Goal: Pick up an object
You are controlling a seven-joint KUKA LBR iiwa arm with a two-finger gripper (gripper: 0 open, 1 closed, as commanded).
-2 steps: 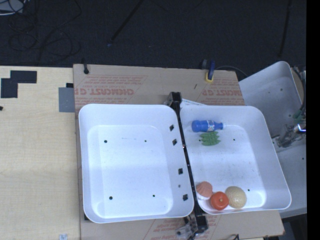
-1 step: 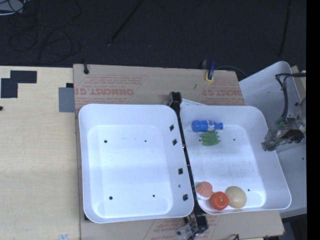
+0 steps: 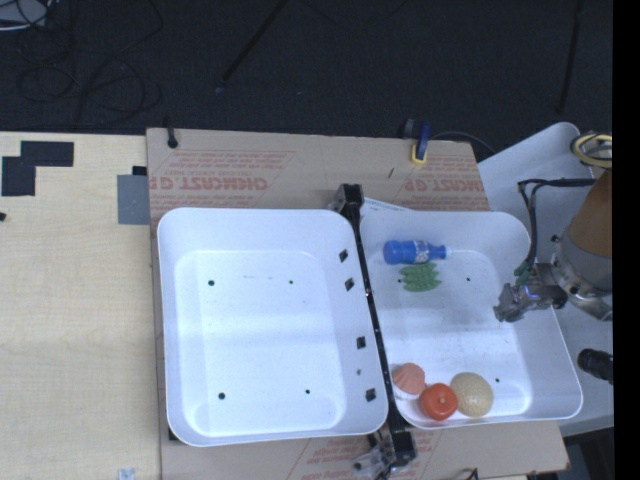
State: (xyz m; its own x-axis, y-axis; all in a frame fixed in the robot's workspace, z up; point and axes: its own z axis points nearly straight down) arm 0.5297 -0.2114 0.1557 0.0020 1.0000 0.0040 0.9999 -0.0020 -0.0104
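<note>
Oddly, whether the metal gripper [image 3: 512, 303] is open is unclear beside the smooth round tomato [image 3: 438, 401].

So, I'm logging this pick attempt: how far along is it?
Nothing is picked yet. The gripper sits at the right bin edge. The blue bottle, green piece and three round items near the orange ball all lie untouched.

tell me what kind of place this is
Probably a robotics lab test bench: two shallow white bins on cardboard, small toy-like items such as a blue bottle, loose cables on the dark floor.
</note>
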